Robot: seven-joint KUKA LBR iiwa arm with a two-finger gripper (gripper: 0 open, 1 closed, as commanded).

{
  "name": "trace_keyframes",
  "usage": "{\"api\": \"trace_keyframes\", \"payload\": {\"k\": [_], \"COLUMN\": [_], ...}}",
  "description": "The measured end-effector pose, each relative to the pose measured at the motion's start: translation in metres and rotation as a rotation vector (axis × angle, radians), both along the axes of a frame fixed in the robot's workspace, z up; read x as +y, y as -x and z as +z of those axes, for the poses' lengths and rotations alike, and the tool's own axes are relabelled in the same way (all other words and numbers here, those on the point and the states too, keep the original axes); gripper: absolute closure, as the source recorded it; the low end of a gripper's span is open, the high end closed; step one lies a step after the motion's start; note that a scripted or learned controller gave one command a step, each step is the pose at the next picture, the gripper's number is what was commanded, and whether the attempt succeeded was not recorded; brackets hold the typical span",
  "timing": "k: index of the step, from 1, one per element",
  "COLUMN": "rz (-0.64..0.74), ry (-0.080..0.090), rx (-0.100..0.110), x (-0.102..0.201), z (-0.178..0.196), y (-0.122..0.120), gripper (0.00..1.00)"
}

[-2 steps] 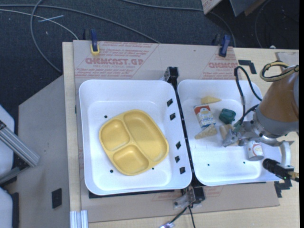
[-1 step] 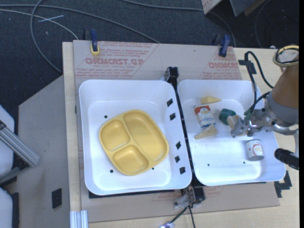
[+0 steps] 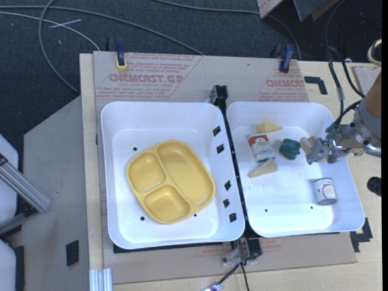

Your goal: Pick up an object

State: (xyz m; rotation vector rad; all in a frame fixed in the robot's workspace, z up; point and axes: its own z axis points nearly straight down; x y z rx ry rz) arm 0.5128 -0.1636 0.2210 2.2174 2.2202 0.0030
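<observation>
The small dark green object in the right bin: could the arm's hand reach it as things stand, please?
Probably yes. The small dark green object lies in the open, with a bare strip of the right white bin between it and the hand, which sits just to its right.

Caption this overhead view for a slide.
Gripper hovers over right bin beside green object; yellow tray fills left bin.

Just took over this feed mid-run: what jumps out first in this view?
The big yellow three-compartment plastic tray sits alone in the left white bin. In the right white bin lie small items: a red-and-white carton, a dark green block, two pale yellow wedges and a small silver can. The gripper hovers at that bin's right side, beside the green block.
</observation>
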Motion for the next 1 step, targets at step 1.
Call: {"api": "trace_keyframes", "payload": {"k": [1], "rz": [0.0], "ry": [-0.001], "rx": [0.003], "x": [0.0001], "z": [0.0005], "y": [-0.0005], "gripper": [1.0]}}
